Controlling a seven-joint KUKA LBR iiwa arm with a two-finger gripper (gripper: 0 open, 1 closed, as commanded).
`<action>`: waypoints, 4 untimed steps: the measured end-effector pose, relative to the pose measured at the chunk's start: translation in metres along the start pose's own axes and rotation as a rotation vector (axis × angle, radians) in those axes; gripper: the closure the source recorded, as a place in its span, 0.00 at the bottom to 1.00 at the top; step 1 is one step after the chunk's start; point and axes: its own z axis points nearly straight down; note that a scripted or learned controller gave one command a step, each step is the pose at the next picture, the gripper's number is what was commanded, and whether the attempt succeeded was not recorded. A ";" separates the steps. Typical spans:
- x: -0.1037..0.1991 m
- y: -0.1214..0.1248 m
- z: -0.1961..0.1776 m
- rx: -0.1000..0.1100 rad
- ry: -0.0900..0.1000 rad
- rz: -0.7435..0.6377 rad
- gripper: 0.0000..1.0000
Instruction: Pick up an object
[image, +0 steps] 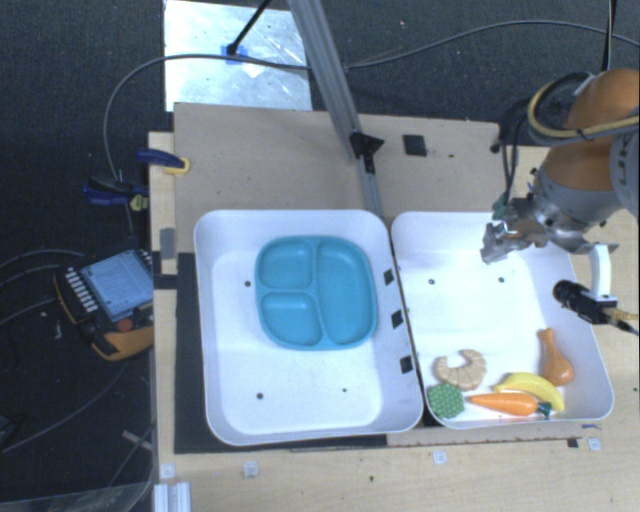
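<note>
Looking down on the bench, we've got two white bins side by side. Left bin (230, 400) has a blue divided plate (316, 292) sitting roughly in the middle, w/ three compartments. Right bin (450, 310) has all the toy food bunched in its near corner: a croissant-looking thing (459, 368), a green broccoli-ish piece (446, 401) just beside it against the bin wall, a carrot (502, 403) lying flat, a banana (530, 386) touching the carrot from behind, and a brown drumstick (555, 361) near the bin's right wall. The gripper (497, 244) hangs over the far part of the right bin, well apart from the food pile. We see nothing in it, but tbh it's too small and blurry, so we can't tell how wide the claw is.
</note>
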 end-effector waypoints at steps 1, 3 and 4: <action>-0.007 0.003 -0.061 -0.001 -0.001 -0.001 1.00; 0.048 -0.016 -0.086 0.005 0.001 -0.002 1.00; 0.098 -0.027 -0.083 0.005 0.001 -0.004 1.00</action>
